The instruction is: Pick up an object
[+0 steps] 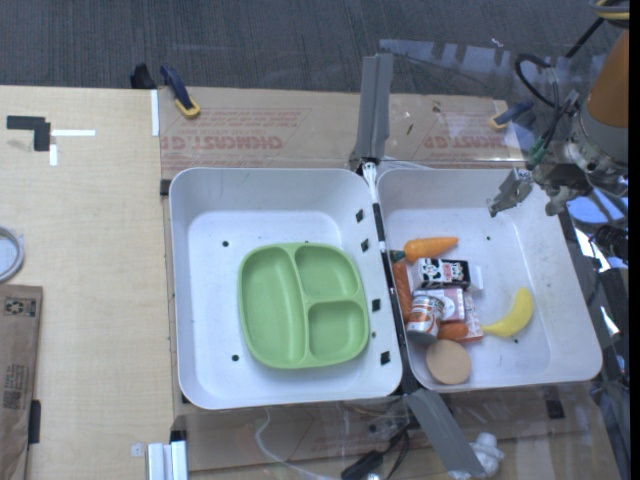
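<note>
Gripper (pixel 530 193) hangs at right bin's (pixel 560 368) upper right corner, fingers apart, nothing between them. Banana (pixel 512 315) lies below it toward lower right, long axis slanting, well apart from the tips.

— What are the bins (pixel 200 298) made of?
— Smooth white plastic, slightly glossy. The green tray (pixel 303 306) looks like matt plastic.
— And at nine o'clock?
— Pale wood bench (pixel 80 218), matt; brown paper bag (pixel 18 353).
</note>
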